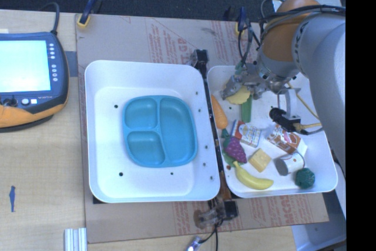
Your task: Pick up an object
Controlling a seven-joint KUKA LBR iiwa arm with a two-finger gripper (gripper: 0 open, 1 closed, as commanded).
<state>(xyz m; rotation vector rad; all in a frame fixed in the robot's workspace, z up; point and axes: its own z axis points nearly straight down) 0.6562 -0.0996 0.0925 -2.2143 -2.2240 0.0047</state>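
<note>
My gripper (242,88) hangs low over the far left part of the right bin (326,184), under the orange-banded wrist. A pale yellow toy (237,97) lies directly beneath it and a green stick-shaped toy (245,109) just in front; I cannot tell whether the gripper touches either. Nearer the front lie an orange carrot (218,113), purple grapes (235,150), a banana (252,180), a yellow cheese block (259,160), a green broccoli (304,178) and red-and-white packets (251,135).
The left bin (94,126) holds a blue divided plate (160,129). A teach pendant (29,76) rests on the bench at the far left. The arm's grey body covers the right bin's far right corner. Clamps stand along the cardboard's far edge.
</note>
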